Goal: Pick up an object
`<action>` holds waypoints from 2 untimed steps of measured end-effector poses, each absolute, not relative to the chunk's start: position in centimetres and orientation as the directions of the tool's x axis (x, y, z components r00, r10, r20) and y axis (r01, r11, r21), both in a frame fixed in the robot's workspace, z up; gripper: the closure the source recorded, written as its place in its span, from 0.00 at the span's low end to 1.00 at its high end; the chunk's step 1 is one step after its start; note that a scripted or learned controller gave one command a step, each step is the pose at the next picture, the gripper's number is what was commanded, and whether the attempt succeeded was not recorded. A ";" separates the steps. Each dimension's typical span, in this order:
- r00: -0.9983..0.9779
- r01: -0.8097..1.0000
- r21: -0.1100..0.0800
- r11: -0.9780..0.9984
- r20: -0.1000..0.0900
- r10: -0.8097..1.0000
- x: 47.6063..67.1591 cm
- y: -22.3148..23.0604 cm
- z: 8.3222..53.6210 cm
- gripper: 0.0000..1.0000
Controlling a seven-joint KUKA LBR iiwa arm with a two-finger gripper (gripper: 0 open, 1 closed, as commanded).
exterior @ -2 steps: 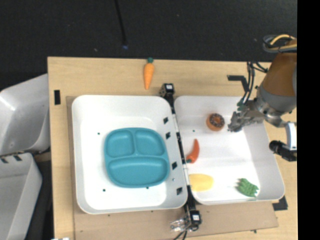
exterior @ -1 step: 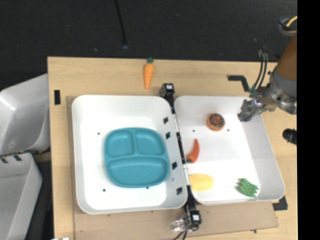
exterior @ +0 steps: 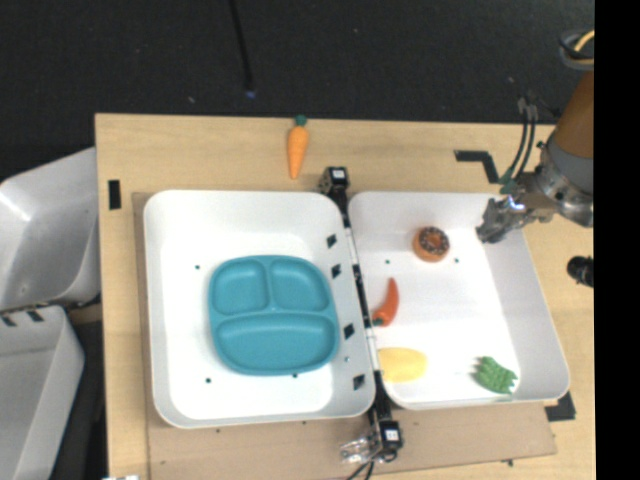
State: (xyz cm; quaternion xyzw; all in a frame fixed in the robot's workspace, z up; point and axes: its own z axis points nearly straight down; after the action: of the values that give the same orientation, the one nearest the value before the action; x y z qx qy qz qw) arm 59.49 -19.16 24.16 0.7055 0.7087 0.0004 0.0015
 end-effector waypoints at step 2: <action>-0.007 1.000 0.000 0.007 0.001 1.000 56.3 -8.9 24.5 1.00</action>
State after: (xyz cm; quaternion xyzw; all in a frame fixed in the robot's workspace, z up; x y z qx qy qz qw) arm 56.28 -8.91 24.46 0.7048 0.7094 0.0006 -0.0004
